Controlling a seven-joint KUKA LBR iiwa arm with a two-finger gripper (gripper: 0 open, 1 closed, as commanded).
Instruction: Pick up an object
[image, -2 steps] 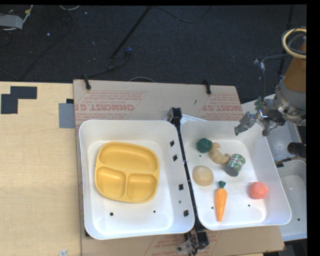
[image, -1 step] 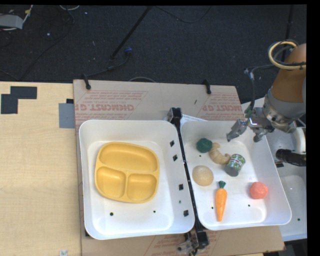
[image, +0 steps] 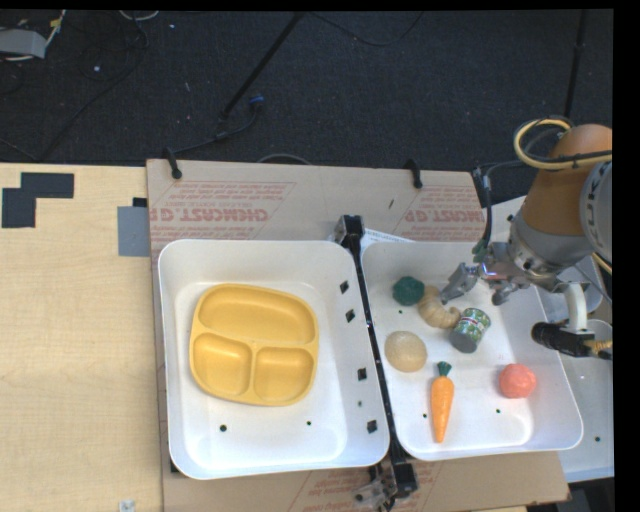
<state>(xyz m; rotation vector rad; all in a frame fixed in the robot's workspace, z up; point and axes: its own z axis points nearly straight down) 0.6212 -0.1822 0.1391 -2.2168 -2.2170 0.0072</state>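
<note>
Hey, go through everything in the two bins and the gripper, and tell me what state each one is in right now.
Yellow divided plate: flat in the left bin, compartments bare.
Carrot: lying flat in the right bin, leaves away from the camera.
Small can: tipped on its side.
Green ball: resting loose.
Pale round piece: resting loose.
Beige piece: touching the can.
Pink ball: resting loose.
Gripper: over the right bin, holding nothing.
</note>
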